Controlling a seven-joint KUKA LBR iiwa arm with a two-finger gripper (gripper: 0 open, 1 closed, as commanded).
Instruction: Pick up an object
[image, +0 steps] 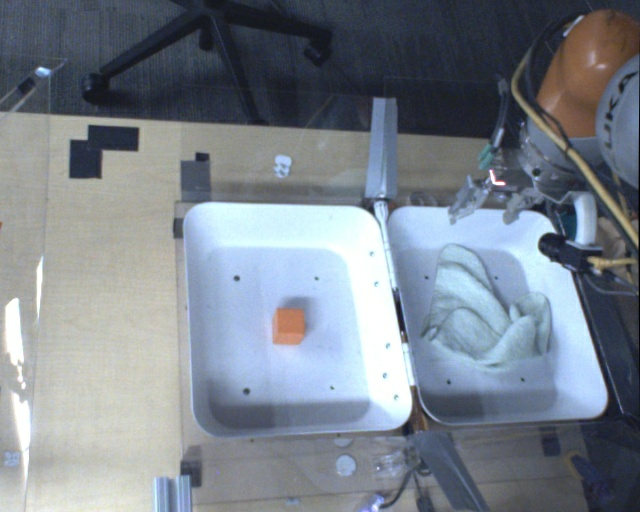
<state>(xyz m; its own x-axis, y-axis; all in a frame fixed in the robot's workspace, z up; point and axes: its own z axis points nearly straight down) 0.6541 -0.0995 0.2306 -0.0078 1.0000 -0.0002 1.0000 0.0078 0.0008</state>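
the arm's orange band (590, 55) sits nearest the lens at the upper right, and below it the jaws (492, 203) hang spread apart, grasping nothing, over the far rim of the right bin (580, 400). a crumpled pale grey towel (485, 315) lies in that bin, well below the fingertips. an orange cube (289, 326) rests alone near the middle of the left bin (215, 400) on the wooden tabletop (90, 300).

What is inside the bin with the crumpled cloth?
The right bin holds a crumpled pale cloth on its white floor. Whatever may lie under the cloth's folds is covered. The gripper hangs above the bin's far edge.
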